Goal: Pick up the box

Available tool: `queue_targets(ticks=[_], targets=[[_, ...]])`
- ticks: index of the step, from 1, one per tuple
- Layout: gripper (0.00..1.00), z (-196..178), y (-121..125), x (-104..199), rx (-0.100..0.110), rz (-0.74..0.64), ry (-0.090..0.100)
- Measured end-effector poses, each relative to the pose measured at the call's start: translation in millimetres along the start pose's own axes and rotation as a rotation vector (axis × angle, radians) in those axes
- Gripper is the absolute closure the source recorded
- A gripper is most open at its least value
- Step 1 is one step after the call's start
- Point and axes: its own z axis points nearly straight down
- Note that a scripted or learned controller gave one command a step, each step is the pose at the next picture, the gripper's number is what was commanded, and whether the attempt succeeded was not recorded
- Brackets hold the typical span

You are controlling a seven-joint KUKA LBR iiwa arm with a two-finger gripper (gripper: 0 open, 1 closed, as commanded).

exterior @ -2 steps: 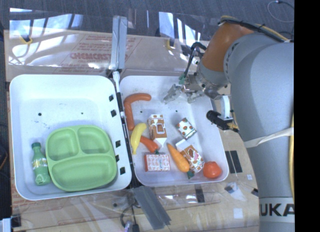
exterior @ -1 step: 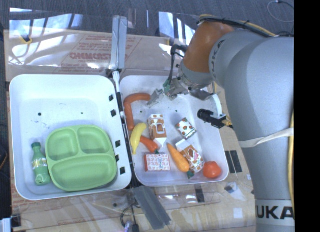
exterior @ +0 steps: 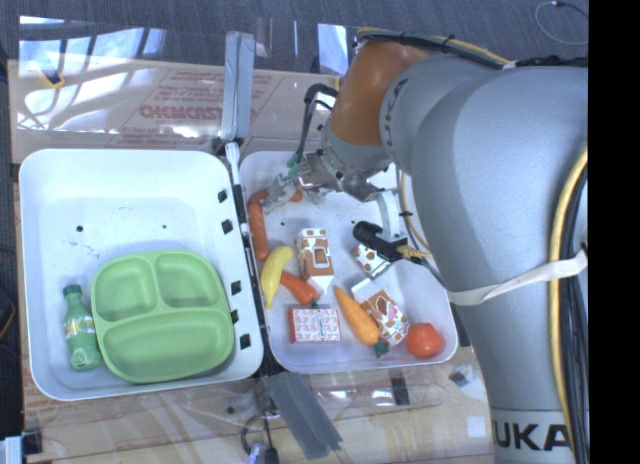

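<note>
Evidently approaching: the claw [exterior: 290, 184], its state impossible to tell, hovered at the bin's far edge; next, descend onto the box [exterior: 315, 324].

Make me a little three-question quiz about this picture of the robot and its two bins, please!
1. True or false: the green plate lies in the left bin.
2. What lies just right of the banana? A) the green bottle B) the milk-carton box C) the tomato
3. Fill in: the green bottle stands to the ___ of the green plate.

Key: 1 true; 2 B; 3 left
</note>
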Motion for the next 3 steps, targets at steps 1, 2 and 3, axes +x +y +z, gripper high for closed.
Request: queue_targets(ticks=[1, 2, 3], targets=[[1.00, -10.4, 0.7, 1.0, 0.001, -0.005, 0.000], [1.00, -100.7, 8.5, 91.9, -0.004, 0.425, 0.000], [1.00, -69.0, 5.5, 208.0, 0.000, 0.313, 0.000]])
